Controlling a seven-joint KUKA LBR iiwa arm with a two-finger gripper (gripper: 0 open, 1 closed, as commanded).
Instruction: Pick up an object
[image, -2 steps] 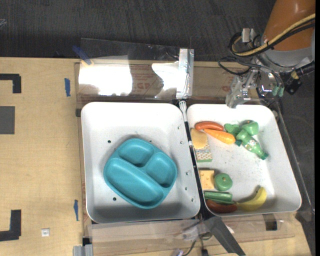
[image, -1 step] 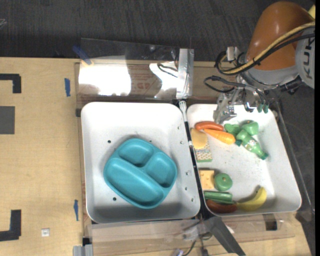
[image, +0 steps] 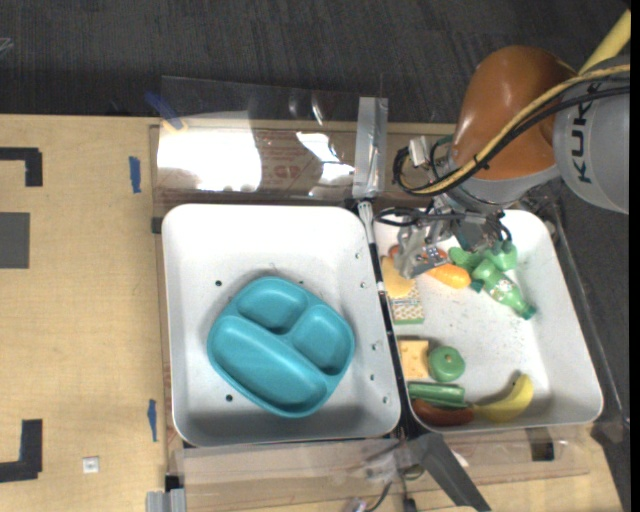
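My gripper (image: 428, 252) hangs low over the upper left part of the right bin (image: 560, 330), its metal fingers pointing down beside an orange carrot-like piece (image: 447, 276). A green toy bottle (image: 500, 278) lies just right of the gripper. A yellow and patterned flat piece (image: 404, 300) rests against the bin's left wall below the gripper. Further down lie a yellow block (image: 413, 357), a green round piece (image: 445, 363), a yellow banana (image: 506, 397) and a red and green item (image: 440, 402).
The left bin (image: 200, 240) holds a teal divided plate (image: 281, 343). A clear plastic panel (image: 300, 150) stands behind the bins. The orange-banded arm (image: 515, 110) reaches over the right bin's back edge with black and yellow cables.
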